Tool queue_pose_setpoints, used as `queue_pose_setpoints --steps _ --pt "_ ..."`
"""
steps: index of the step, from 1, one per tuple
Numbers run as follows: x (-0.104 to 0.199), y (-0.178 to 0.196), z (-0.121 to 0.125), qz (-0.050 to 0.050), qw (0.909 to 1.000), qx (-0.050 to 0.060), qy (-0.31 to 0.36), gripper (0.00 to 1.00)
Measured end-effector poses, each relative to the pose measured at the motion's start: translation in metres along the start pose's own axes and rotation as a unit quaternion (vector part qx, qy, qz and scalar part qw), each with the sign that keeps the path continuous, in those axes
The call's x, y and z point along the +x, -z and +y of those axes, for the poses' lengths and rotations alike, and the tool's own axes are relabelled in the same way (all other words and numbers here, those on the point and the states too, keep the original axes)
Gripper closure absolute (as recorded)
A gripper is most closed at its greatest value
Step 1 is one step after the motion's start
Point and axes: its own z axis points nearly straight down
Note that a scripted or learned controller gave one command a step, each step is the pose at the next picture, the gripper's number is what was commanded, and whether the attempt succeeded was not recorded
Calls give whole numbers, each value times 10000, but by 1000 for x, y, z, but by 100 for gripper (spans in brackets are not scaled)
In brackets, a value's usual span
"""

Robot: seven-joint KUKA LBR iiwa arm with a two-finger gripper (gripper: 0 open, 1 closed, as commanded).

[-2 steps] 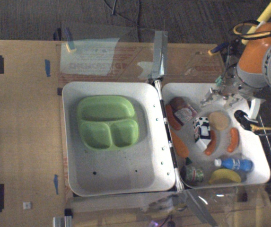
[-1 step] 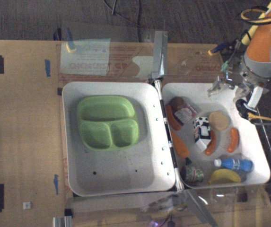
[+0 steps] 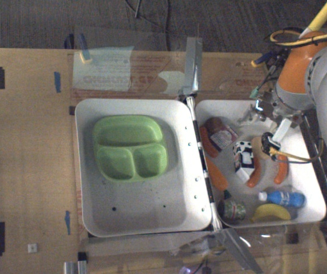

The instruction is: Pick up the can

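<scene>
Down at the 7 o'clock corner of the bin by the arm sits the can. It is dark and round, and it is close to the bin's wall. A yellow banana lies just beside it at 3 o'clock. A blue bottle lies just above the banana. An orange carrot is near the can at 11 o'clock. A black and white carton is in the middle of the bin, and a sausage seems to touch it. Another sausage lies near them at 3 o'clock. A red-brown packet lies at 10 o'clock in the bin. The gripper hangs over the 12 o'clock side of this bin, well apart from the can. Nobody can tell how far open it is, or if it has hold of anything. The other bin holds a green plate with three parts.
</scene>
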Motion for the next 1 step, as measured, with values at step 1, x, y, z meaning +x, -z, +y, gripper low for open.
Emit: queue_pose_setpoints --steps 1 --pt "-1 -1 -2 -4 9930 19 -1184 0"
